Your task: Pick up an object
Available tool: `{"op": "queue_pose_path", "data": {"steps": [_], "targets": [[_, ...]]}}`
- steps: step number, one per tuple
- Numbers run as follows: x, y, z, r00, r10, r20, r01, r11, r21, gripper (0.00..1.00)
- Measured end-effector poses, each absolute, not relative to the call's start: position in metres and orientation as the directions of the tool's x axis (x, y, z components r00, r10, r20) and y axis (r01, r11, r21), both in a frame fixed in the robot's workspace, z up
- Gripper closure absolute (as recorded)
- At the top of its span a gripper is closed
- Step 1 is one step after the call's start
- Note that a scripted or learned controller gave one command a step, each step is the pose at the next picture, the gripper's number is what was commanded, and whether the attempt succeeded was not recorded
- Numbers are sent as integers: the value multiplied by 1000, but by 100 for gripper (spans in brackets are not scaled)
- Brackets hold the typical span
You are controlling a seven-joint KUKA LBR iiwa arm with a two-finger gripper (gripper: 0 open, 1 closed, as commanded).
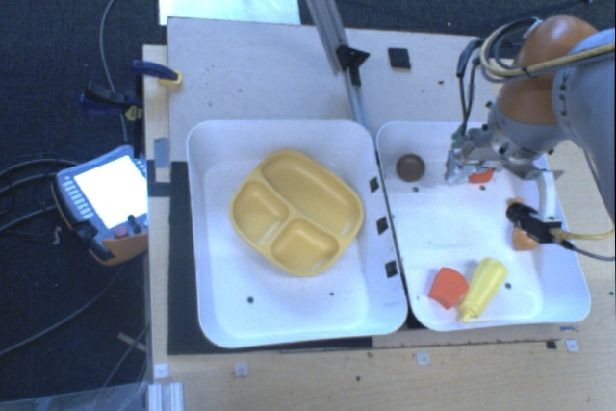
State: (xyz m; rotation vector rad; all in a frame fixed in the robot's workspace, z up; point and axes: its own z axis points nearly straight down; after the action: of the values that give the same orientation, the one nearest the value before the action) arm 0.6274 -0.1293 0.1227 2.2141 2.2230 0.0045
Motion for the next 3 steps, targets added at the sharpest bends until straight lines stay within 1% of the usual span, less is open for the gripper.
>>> {"op": "queue_pose_path", "data": {"steps": [1,2,3], "targets": [[628,-133,187,-4,1000,-1,1000,4,7,100],[630,-133,242,-6,1000,-2,1000,6,8,100],[625,-83,250,-10,1000,1,1000,10,3,100]]}}
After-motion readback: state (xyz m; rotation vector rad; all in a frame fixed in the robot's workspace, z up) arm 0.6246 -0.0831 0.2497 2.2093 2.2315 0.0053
